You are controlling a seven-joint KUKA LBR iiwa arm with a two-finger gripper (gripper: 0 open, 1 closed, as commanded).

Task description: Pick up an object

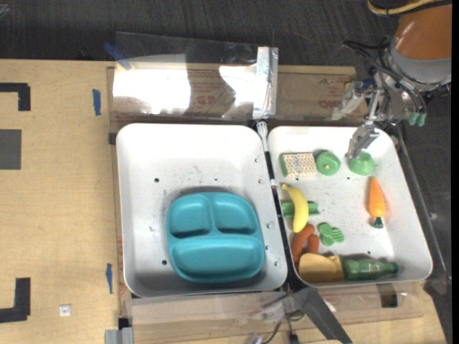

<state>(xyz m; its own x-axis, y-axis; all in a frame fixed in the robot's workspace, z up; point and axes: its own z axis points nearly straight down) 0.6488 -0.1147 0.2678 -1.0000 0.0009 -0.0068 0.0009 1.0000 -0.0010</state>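
Gripper (361,143): hangs at 1 o'clock of the right bin (409,192), fingers pointing down, tips just above a green piece (362,165). Whether the fingers stand apart or together cannot be told; nothing shows between them.

Likely target: the green piece, at the bin's 1 o'clock, just beside a green disc (328,163) at its 9 o'clock.

Other contents, right bin: waffle block (298,164) at 11 o'clock; carrot (376,199) at 3 o'clock; banana (296,205) lying over a green stick (290,210) at 9 o'clock; small green knob (330,233) near centre; orange sausages (304,241), tan wedge (320,266) and green bottle (368,268) along 6 to 7 o'clock.

Left bin (136,156): teal tray (214,236) toward 6 o'clock.

Risks, by judgement: the green piece looks rounded and could squirt out as the fingers pinch; it sits near the bin's rear wall, so a finger may catch the rim; a descent slightly off to 9 o'clock would nudge the disc instead.

Surface and room: bins rest on a cardboard-covered bench (50,192) with blue tape tabs; a clear plastic sheet (193,77) lies at 12 o'clock; dark floor beyond.
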